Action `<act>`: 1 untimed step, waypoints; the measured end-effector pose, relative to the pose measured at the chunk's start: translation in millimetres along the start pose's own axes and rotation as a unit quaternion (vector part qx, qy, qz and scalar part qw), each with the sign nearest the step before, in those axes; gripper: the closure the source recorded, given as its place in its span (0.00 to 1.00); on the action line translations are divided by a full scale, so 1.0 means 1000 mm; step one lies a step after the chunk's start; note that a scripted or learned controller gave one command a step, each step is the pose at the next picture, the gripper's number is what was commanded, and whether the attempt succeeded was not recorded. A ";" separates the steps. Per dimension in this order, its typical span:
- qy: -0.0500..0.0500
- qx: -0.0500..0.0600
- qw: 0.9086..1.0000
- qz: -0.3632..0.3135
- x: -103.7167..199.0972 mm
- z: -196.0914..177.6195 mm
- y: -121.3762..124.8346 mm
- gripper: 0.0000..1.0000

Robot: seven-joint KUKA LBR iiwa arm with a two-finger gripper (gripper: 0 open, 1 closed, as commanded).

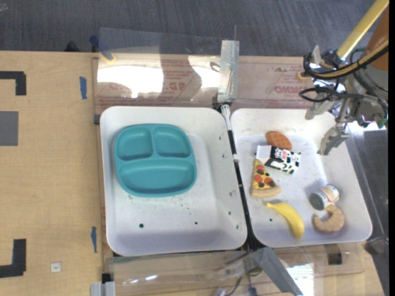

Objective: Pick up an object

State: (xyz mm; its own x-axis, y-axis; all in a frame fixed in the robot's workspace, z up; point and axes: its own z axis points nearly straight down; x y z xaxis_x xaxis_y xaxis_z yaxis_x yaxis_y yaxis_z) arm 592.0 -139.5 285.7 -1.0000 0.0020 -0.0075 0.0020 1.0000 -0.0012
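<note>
Hanging over the upper right corner of the right shallow white bin [361, 184], the metal two-finger claw [333, 142] has its fingers parted and nothing between them. Below it lie a brown oval cookie [279, 139], a black-and-white carton [284, 160], a pizza slice [264, 179], a yellow banana [287, 216], a small can [324, 197] and a croissant [329, 221]. The left white bin [166, 227] holds a teal divided plastic plate [155, 159].

light: bright, even, from overhead
glare: strong white patch on the clear panel [133, 79] at 11 o'clock
shadows: soft and faint under the teal tray [155, 159]
focus: mildly soft overall, grainy toward 12 o'clock
</note>
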 end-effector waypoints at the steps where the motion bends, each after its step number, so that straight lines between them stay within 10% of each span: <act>1: 0.005 -0.001 0.995 0.097 -0.038 0.098 -0.007 0.00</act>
State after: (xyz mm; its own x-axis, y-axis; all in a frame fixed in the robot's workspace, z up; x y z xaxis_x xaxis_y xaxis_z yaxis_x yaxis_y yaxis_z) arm 631.2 -146.6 188.3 -0.9806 0.1958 0.0033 0.1958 0.9806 0.0010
